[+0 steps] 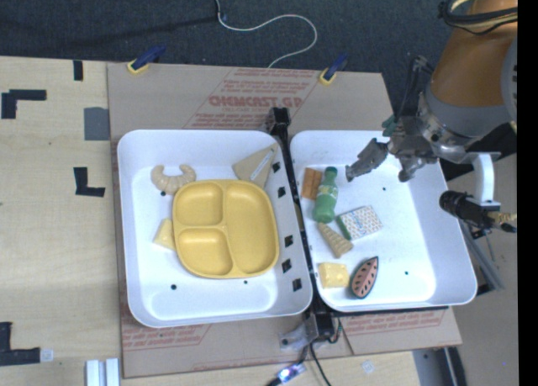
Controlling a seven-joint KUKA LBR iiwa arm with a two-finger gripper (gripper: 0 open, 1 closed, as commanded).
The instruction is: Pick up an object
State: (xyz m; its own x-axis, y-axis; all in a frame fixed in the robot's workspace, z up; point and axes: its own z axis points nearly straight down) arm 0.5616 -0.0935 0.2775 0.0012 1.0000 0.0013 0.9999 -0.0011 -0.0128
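1. The gripper hangs over the upper part of the right bin, its two fingers spread wide apart with nothing between them.
2. The nearest candidate for picking is the green bottle, lying in the right bin's left half, just beside an orange block and well to the left of the fingertips.
3. Handling, as a judgement: the bottle looks like light, rigid plastic with a smooth rounded body, so it may roll or slip out of a pinch; closing across the narrow width of its body, not along its length, seems the safest hold.
4. The other pieces look like small toy food (light and stiff, probably), and the flat ones lie low against the bin floor, which makes them harder to get fingers around.
5. Count in the right bin: one green bottle, one orange block, one patterned packet, one cone, one pale yellow block, one dark oval piece, six in all.
6. Count in the left bin: one yellow divided plate, one tan curved piece, one beige wedge, and one pale yellow piece tucked at the plate's left edge
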